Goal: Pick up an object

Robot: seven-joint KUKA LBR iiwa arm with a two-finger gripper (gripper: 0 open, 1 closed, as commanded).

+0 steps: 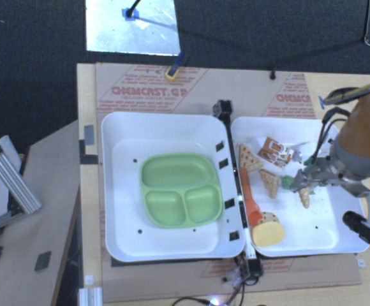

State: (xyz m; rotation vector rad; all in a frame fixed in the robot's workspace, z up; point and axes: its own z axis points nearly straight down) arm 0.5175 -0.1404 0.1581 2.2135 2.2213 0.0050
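Two bins: left (118,171) holds a green tray (178,190), right (325,234) food items.

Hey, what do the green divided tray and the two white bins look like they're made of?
The green divided tray looks like moulded plastic with a matte, slightly satin finish: uniform pale green, rounded compartment edges, soft highlights. The two shallow white bins also look like thin formed plastic: smooth white walls, rounded corners and rolled rims, though painted metal can't be ruled out.
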